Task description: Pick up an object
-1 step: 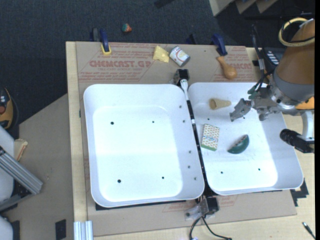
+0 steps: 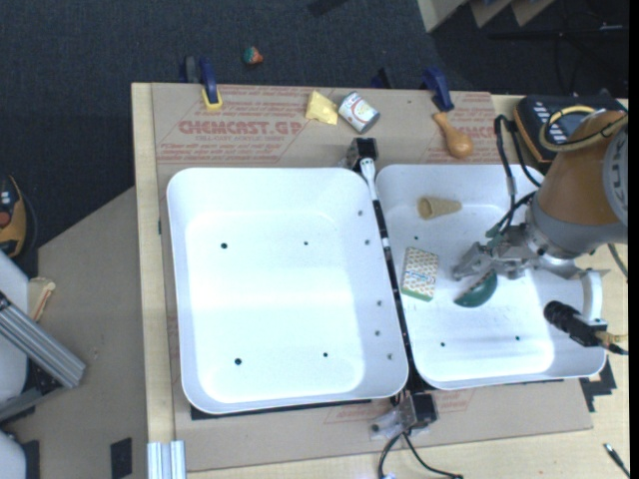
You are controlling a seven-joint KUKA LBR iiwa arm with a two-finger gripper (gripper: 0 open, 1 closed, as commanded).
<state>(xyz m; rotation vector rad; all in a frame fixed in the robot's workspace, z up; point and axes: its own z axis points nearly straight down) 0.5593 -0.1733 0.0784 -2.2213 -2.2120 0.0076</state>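
Claw: the metal claw (image 2: 479, 264) sits low in the right bin (image 2: 519, 352), reaching in from the right; its prongs point left and look spread apart, with nothing clearly between them.
Arm: grey wrist with an orange band (image 2: 584, 183) above it, at the right edge of the table.
Teal object: a dark teal, rounded piece (image 2: 477, 290) lies on the bin floor just below the claw tips, touching or almost touching them; I cannot tell which.
Patterned card: one flat, pale rectangle with a dotted green and pink print (image 2: 419, 272), just left of the claw, near the bin's left wall.
Tan cone: one small beige cone-like piece (image 2: 437, 208) at the far side of the same bin, apart from the claw.
Bins: two shallow white plastic bins with rounded corners, side by side; the left bin (image 2: 200, 297) shows four dark dots on its floor.
Table: brown board (image 2: 250, 128) with red printed lettering; on its far strip lie a yellow wedge (image 2: 320, 109), a small white and grey block (image 2: 358, 112) and a tan wooden pear-shaped thing (image 2: 453, 135).
Clamps: two blue clamps (image 2: 209, 81) at the far edge.
Room: dark carpet floor (image 2: 100, 28) beyond the table.
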